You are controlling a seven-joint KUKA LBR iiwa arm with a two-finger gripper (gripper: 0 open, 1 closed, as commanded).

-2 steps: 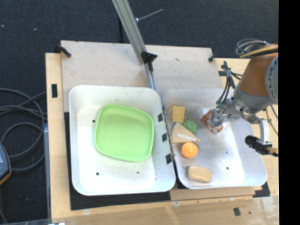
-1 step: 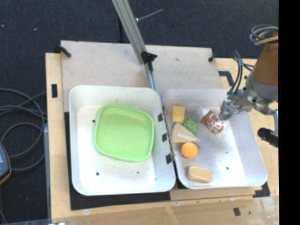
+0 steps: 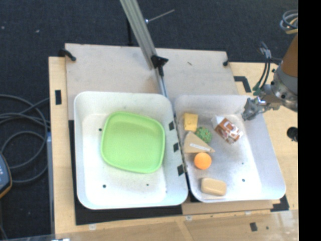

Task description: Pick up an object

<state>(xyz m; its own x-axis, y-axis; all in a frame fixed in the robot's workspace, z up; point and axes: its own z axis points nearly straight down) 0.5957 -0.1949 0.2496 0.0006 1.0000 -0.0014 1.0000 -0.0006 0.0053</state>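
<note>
I see the candidate objects lying in the right bin (image 3: 266, 149): a wrapped brown-and-white packet (image 3: 228, 130) toward the far right of the cluster, a yellow cube (image 3: 190, 121) at the far left, a small green leafy piece (image 3: 203, 133) just beside and below the cube, a pale wedge (image 3: 194, 144) touching the green piece, an orange ball (image 3: 202, 160) just below the wedge, and a tan oblong block (image 3: 213, 186) nearest the bin's front edge. Nothing here is lifted; each item rests on the bin floor. The tool (image 3: 250, 108) hangs over the far right corner of the same bin, near the wrapped packet but apart from it, with nothing seen between its tips; at this scale I cannot tell whether it is wide or narrow. The arm (image 3: 287, 82) enters from the right, grey at the wrist with an orange section above. The left bin (image 3: 85, 185) sits touching the right one along their shared edge and carries a light green square plate (image 3: 133, 141) lying flat near its middle. Both bins rest on the pale counter (image 3: 125, 64), and a grey metal strut (image 3: 138, 24) slants down from the top to the gap between the bins.
</note>
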